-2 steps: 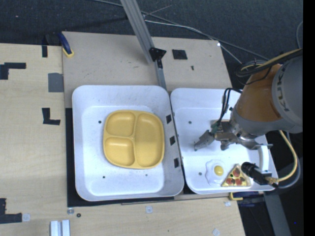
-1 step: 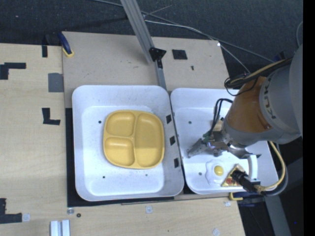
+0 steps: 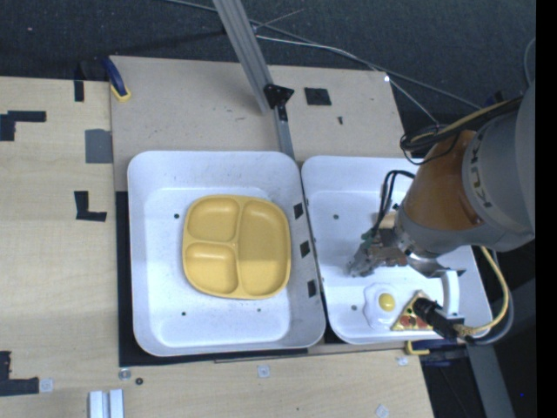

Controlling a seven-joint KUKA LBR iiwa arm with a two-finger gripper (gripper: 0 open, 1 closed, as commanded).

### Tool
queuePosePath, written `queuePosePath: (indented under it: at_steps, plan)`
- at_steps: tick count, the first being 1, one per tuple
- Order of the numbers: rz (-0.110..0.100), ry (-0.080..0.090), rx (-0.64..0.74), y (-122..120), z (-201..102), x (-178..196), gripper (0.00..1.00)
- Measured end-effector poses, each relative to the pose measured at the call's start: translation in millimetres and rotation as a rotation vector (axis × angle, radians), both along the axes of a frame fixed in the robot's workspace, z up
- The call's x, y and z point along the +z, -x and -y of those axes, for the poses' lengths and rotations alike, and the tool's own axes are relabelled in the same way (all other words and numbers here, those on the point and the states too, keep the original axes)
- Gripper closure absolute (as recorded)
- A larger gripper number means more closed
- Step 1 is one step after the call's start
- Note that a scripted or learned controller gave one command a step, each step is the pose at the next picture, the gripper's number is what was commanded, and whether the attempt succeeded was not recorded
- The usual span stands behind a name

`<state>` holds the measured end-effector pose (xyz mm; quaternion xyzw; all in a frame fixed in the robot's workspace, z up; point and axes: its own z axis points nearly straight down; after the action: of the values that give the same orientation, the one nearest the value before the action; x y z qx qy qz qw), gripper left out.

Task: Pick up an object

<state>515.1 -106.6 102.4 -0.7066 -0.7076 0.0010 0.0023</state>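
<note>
Several small objects lie in the right bin (image 3: pixel 348 181), below the gripper (image 3: pixel 370 255).

Nearest the front wall sit a smooth white piece with a round yellow centre (image 3: pixel 381 304) and, just beside it, a red-and-yellow item (image 3: pixel 409 320). Whether the dark metal fingers are open or closed cannot be told; nothing shows between them. A glossy yellow three-compartment plate (image 3: pixel 237 246) with rounded corners rests in the left bin (image 3: pixel 157 181).

- The surface (image 3: pixel 218 111) is light tan wood with small black marks.
- Both bins are white: the left bin (image 3: pixel 148 233) and the right bin (image 3: pixel 339 190).
- The plate (image 3: pixel 236 246) is yellow all over.
- The arm (image 3: pixel 487 181) is grey with an orange band.
- A small toy (image 3: pixel 383 303) looks white with a yellow spot, maybe an egg.
</note>
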Motion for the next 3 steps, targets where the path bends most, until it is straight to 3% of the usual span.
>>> queuePosePath:
  at_steps: [3]
  plan:
    - [0.010, 0.003, 0.000, -6, -8, 161, 1.00]
